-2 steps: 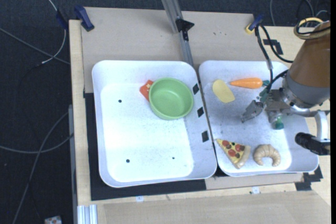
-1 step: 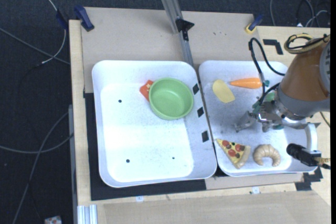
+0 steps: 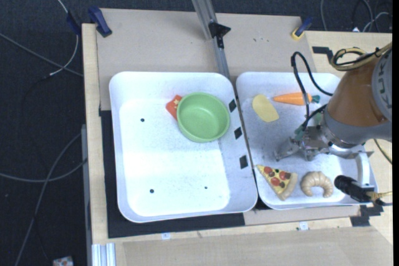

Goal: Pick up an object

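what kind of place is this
Probably a robot lab test bench: a grey and orange arm reaches over two white bins holding toy food such as a pizza slice, with cables on the floor.

Just beyond the gripper [image 3: 298, 147], a carrot [image 3: 292, 98] is showing orange with a green tip, and beside it a pale yellow slice [image 3: 265, 109] is lying on the white, faintly speckled bin [image 3: 274, 81]. Nearer than the gripper, a pizza slice [image 3: 276, 180] is showing yellow with red dots beside a tan croissant [image 3: 317, 183]. Well off to its side, a light green bowl [image 3: 202, 116] is covering a red-orange piece [image 3: 172, 106].
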You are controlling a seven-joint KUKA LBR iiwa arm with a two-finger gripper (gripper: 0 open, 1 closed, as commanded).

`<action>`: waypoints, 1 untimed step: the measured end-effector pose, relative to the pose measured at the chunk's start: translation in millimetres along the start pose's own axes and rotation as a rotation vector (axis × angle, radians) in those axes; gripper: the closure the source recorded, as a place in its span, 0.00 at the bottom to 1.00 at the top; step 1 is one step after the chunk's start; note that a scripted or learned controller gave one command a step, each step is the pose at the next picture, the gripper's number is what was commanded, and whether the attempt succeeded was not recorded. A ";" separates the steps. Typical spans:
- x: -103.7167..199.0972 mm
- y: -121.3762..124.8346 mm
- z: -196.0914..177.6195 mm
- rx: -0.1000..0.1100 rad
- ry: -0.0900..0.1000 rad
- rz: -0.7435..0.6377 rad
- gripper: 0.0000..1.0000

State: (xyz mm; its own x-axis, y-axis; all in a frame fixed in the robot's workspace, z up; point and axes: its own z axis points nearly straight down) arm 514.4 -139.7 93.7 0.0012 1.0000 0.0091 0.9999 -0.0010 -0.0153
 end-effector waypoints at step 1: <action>0.4 1.5 -13.5 -0.006 0.001 0.001 1.00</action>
State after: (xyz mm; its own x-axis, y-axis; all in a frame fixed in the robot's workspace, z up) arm 516.1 -139.4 107.2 0.0019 1.0000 0.0096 1.0000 -0.0018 -0.0095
